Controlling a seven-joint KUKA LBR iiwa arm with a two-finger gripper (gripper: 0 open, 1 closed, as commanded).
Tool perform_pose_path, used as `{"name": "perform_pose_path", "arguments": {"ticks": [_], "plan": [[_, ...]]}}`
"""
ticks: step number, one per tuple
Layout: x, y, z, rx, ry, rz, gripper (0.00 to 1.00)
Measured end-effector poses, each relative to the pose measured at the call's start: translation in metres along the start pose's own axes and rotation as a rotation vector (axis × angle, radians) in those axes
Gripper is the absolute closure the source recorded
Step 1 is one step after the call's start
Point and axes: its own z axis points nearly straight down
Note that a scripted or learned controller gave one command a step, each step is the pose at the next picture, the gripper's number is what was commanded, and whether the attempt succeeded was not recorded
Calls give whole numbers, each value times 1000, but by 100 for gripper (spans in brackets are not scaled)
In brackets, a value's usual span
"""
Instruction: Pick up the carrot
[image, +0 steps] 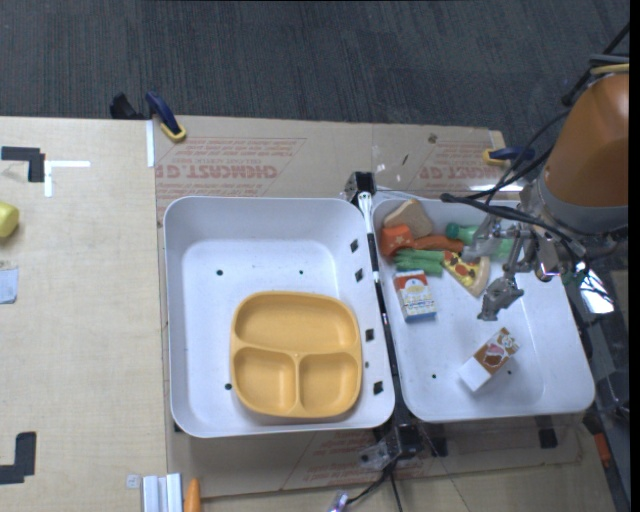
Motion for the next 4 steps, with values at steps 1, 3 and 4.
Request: {"name": "perform_pose_path", "arguments": {"ticks": [1, 3, 4], "plan": [[-13, -1, 116, 0, 2, 76, 0], [17, 176, 24, -1, 2, -37, 0], [28, 180, 24, -1, -1, -329, 0]]}}
